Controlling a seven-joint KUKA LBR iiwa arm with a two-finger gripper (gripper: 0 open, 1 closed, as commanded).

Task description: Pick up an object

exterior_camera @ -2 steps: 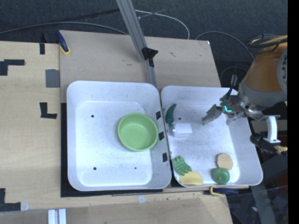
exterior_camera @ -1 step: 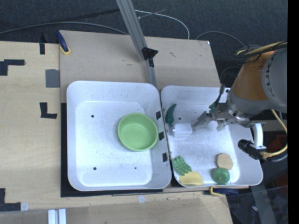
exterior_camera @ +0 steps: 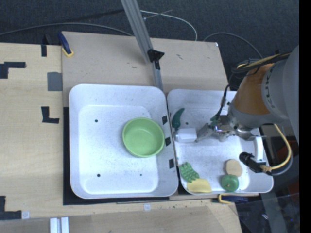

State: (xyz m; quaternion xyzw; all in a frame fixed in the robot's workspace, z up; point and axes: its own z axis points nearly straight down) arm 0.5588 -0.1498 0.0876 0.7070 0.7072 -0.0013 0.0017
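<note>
- Your claw (exterior_camera: 200,134) sits low in the right bin (exterior_camera: 209,97), reaching in from the right, with its tip just beside a small white block (exterior_camera: 185,135).
- You cannot tell from this slant whether the claw is wide or narrow, and nothing is plainly seen between its tips, so do not count the block as held.
- The white block is the likeliest thing to pick: it lies directly ahead of the claw, hard against the wall shared with the left bin (exterior_camera: 82,130).
- Just beyond the tip and a little up lies a dark green curved piece (exterior_camera: 178,117); a slightly off approach could nudge it instead.
- Risk one: the block is white on a white floor and pressed to the wall, so a tip may land on top of it or push it along the wall instead of straddling it.
- Risk two: the claw could strike the bin wall if it goes any further forward.
- Behind and below the claw, well apart, rest a leafy green piece (exterior_camera: 188,170), a yellow wedge (exterior_camera: 199,185), a green ball (exterior_camera: 229,182) and a tan round piece (exterior_camera: 233,167).
- Across the wall, the green bowl (exterior_camera: 143,137) is out of this reach.
</note>
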